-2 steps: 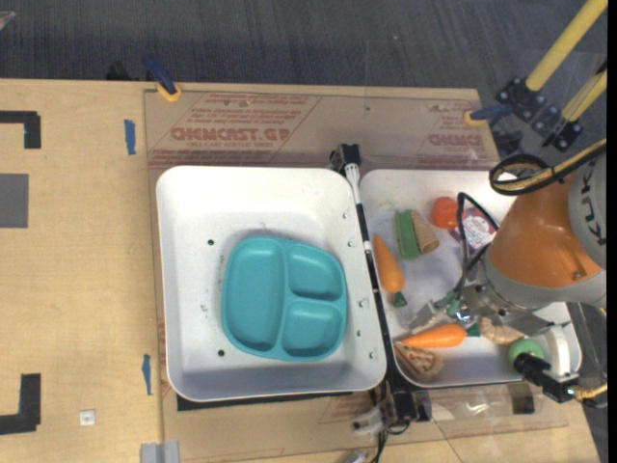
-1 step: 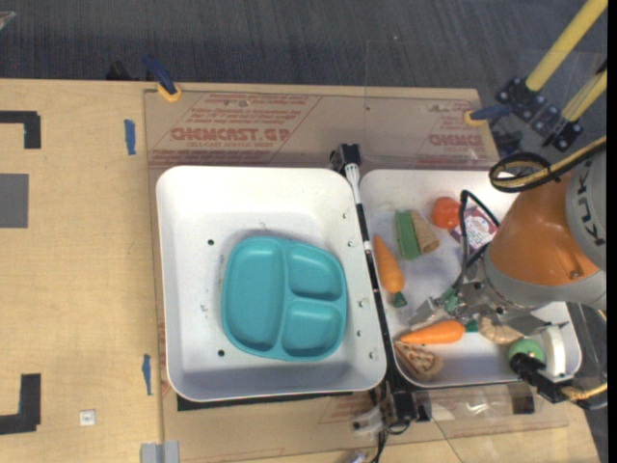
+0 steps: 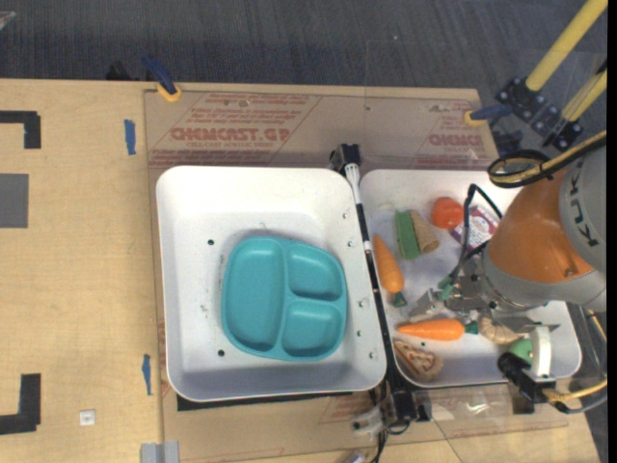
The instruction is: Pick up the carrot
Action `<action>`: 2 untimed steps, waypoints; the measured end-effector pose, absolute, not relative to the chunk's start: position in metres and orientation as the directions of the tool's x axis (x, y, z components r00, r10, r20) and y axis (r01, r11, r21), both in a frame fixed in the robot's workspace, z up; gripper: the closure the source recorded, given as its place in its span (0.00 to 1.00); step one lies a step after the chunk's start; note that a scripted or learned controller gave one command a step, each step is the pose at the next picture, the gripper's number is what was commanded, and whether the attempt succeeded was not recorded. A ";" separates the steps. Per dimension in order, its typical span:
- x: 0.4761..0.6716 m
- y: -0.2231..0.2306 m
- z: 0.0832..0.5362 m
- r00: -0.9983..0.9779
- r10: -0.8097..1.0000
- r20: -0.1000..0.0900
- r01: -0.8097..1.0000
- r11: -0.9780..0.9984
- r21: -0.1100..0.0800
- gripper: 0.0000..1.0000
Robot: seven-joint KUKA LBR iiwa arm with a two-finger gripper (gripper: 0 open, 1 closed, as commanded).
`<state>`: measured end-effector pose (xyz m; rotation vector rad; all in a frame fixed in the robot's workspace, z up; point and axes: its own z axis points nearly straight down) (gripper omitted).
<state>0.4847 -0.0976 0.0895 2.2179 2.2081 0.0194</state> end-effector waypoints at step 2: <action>0.483 -0.099 0.090 -0.067 0.998 -0.004 0.998 0.067 0.012 0.00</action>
